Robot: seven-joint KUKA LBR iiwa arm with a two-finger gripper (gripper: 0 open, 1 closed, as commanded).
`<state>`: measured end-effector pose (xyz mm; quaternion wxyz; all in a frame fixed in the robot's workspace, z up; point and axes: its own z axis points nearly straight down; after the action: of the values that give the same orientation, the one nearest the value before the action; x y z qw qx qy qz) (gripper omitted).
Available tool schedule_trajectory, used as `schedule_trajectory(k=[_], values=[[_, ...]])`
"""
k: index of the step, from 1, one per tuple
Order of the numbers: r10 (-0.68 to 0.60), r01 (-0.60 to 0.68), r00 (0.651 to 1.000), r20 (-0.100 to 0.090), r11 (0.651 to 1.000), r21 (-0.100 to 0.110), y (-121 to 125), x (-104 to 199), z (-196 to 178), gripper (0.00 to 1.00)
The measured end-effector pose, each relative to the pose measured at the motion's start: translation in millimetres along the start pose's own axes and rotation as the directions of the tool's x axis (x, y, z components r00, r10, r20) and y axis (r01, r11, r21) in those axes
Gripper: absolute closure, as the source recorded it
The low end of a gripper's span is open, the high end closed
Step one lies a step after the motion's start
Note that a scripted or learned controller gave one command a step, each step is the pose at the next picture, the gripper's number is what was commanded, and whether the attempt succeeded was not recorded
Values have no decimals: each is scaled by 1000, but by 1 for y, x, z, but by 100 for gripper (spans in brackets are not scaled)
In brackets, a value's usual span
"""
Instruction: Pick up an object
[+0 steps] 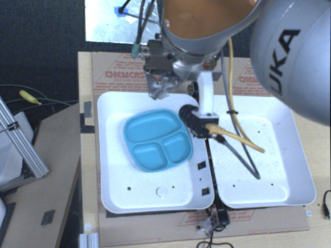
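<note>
Nearest to us is the front rim of the left white bin [150, 203], a shallow white plastic tray. In the middle of that bin lies the blue plastic plate with three sections [158, 139]. It lies flat and a bit turned, with its one big section on the far side and its two small sections on the near side. Its long way runs from left to right.

Just past the plate, at the far edge of the left bin, hangs the grey metal gripper [159, 89] of the big grey and orange arm. How its claw is set, I cannot tell.

So the plate is nearer to us than the claw and just below it. To pick it up, I think the claw must come toward us and go down.
</note>
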<state>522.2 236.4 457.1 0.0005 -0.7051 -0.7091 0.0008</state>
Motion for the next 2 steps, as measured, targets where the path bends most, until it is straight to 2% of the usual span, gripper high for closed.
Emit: schedule_trajectory(k=[1,2], values=[[5,-5,1000,3,1000,8,-34,-11,94,100],[10,-10,1000,1,1000,-2,-35,-72,92,100]])
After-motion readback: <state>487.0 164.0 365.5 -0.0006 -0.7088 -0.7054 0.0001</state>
